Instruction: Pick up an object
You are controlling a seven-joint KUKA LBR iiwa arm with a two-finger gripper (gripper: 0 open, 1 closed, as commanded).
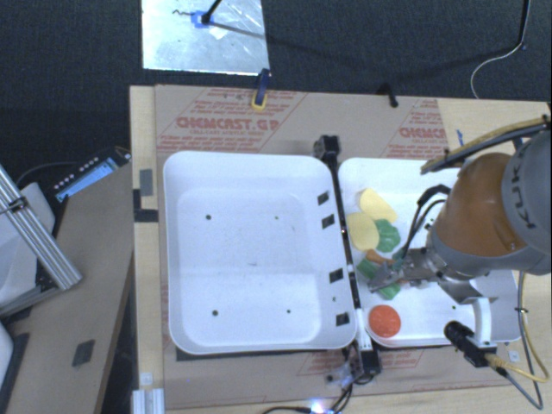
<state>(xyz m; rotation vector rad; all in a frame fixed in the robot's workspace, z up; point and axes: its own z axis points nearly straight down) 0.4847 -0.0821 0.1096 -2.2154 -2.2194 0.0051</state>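
Approach step. Pincer (385,276) low in right bin (431,330), over green pieces (385,261); opening and hold cannot be told. Yellow pieces (369,216) at 12 o'clock, red disc (385,319) at 6. Next: confirm grasp, then lift.

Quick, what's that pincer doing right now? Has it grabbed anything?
Pincer: down among the green toys in the right bin; open, shut or holding cannot be told.

2 bins (250,179) sit side by side on the tabletop (285,115); several objects (377,231) cluster in the right bin, against its left wall.
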